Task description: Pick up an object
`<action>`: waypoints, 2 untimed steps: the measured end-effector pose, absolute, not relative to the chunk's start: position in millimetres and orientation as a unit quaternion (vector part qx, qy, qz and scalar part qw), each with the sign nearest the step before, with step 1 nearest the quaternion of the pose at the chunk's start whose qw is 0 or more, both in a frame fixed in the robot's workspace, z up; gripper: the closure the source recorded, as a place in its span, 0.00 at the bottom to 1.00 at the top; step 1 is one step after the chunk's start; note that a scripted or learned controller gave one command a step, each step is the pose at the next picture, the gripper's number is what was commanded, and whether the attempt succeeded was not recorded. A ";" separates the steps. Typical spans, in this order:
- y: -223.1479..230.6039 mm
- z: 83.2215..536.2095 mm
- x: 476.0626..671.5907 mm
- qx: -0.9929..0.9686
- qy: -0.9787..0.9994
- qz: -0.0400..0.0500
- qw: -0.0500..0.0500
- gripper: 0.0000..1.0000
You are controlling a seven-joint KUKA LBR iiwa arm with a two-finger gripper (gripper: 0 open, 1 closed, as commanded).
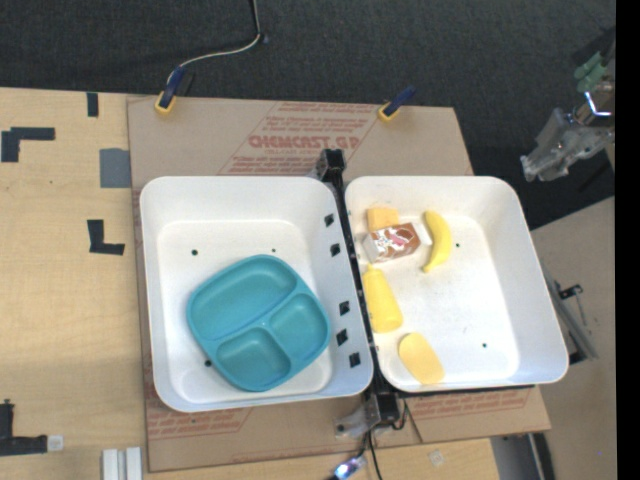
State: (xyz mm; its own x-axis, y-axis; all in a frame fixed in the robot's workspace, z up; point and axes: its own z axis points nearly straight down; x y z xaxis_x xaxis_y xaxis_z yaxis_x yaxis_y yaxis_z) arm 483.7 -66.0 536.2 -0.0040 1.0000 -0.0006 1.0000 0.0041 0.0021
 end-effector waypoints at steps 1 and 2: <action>21.7 367.4 482.4 0.704 0.710 -0.005 -0.006 1.00; 37.9 265.4 483.1 0.707 0.708 -0.002 -0.002 1.00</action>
State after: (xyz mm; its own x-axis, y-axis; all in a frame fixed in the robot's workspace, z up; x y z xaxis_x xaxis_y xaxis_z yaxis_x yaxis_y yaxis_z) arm 483.1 37.9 265.4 -0.0013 1.0000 0.0004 1.0000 0.0013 -0.0051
